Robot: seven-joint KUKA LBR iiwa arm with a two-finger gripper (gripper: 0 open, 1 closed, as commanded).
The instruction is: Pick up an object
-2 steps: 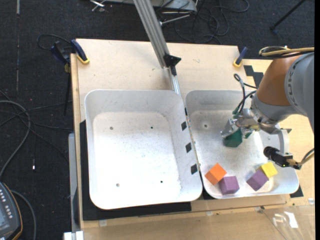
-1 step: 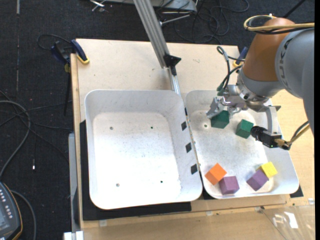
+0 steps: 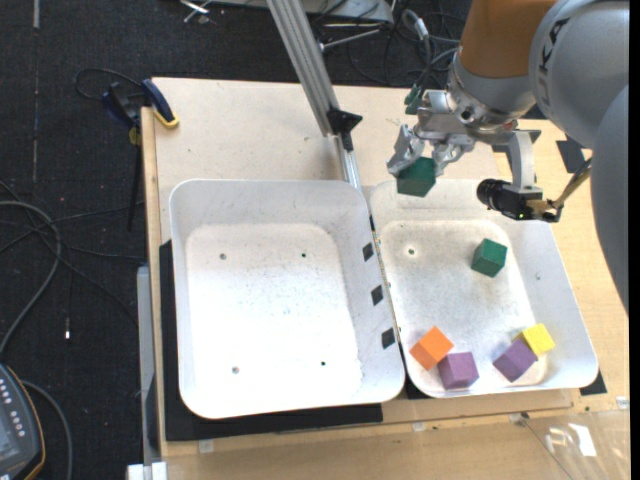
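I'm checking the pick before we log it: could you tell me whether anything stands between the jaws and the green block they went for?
Nothing visible does. The gripper already has the dark green block between its jaws, lifted above the right bin's far rim.

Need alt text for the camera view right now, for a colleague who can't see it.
The gripper holds a dark green block above the right bin's far edge. In that bin lie a green cube, an orange cube, two purple cubes and a yellow cube.
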